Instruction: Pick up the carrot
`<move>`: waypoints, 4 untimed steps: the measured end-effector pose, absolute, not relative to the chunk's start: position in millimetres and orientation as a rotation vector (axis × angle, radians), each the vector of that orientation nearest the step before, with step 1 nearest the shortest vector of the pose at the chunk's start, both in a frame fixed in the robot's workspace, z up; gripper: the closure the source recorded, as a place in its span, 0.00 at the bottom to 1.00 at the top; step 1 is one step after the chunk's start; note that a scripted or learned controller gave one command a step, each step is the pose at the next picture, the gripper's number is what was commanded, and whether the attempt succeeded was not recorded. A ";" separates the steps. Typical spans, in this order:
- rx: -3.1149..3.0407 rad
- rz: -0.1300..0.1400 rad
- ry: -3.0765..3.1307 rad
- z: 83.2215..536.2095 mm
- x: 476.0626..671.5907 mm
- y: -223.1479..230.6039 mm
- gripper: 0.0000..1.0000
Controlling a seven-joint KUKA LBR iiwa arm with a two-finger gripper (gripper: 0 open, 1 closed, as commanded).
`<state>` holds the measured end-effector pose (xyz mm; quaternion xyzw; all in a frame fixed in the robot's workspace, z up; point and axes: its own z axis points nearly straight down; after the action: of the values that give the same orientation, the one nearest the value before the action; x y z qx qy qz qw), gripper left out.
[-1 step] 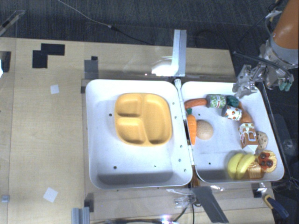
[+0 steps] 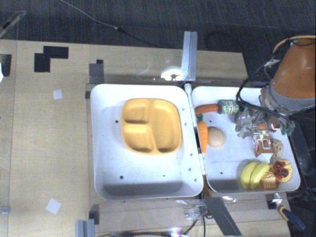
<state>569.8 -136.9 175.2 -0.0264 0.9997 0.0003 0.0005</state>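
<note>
Your gripper [image 2: 249,124] is a cluttered metal blur under the orange wrist; you can't tell from here how it stands. The arm is cut off at the frame's right edge. The carrot [image 2: 202,137] lies lengthwise against the left wall of the right bin [image 2: 222,179], touching the divider, with a round beige ball [image 2: 216,137] just beside it and a sausage [image 2: 206,109] above. The gripper sits well to the carrot's right, nothing between its tips. A green bottle [image 2: 228,106] is near the gripper. Bananas [image 2: 255,174] and pastries crowd the lower right corner. Open floor: the bin's lower middle. The left bin [image 2: 106,177] holds a yellow divided tray [image 2: 150,125].
</note>
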 end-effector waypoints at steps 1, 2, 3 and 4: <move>0.231 0.003 3.129 109.0 501.4 -83.5 0.00; 0.741 0.005 3.038 90.8 491.9 -144.4 0.00; 0.727 0.005 3.031 102.9 495.4 -143.6 1.00; 0.995 0.010 2.962 90.4 578.0 -81.7 1.00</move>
<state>578.0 -81.7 90.4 0.3186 0.9479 0.0032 0.0084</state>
